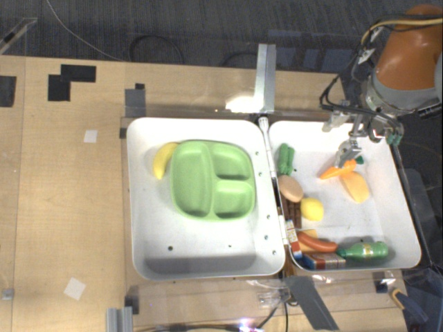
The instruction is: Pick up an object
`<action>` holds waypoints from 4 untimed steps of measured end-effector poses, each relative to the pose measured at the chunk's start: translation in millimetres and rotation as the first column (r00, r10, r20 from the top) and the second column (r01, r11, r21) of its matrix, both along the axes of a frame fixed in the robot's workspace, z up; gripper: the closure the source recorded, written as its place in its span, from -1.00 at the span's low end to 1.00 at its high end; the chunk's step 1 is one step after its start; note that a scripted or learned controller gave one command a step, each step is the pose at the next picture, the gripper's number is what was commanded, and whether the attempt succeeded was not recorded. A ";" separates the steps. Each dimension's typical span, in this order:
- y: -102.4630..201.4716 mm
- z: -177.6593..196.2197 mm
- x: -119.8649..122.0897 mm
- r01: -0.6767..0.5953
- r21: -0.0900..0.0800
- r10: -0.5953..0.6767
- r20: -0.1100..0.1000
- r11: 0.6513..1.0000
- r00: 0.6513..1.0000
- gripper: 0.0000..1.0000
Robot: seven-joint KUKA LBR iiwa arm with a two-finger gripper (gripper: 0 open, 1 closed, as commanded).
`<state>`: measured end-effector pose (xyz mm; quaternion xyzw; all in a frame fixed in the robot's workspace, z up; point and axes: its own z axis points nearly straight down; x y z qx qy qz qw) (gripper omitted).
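Note:
My gripper [349,152] hangs over the upper part of the right bin [387,216], reaching down from the grey and orange arm at the top right. Directly below its tip lies an orange carrot [333,171], touching or nearly touching it; I cannot tell which. A yellow-orange wedge [356,186] sits just right of the carrot. Also in this bin are a green vegetable [285,159], a tan oval piece [291,189], a yellow lemon [312,209], a red sausage [315,242] and a green bottle [364,251].
The left bin [149,234] holds a green divided plate [211,178] with a banana [163,159] against its left side. A metal divider rail [271,178] runs between the bins. Cables loop around the wrist at the upper right.

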<state>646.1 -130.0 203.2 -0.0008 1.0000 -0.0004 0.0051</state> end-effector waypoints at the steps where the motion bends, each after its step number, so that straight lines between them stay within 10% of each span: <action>1: -16.2 -105.9 -26.2 0.077 0.000 -0.077 0.001 0.997 0.997 -1.00; 2: 24.8 -113.6 -51.2 0.132 0.002 -0.132 0.004 0.991 0.991 -1.00; 3: 25.2 -98.3 -46.4 0.127 0.002 -0.127 0.020 0.992 0.992 1.00; 4: -0.7 7.4 8.1 -0.020 -0.002 0.020 0.006 1.000 1.000 1.00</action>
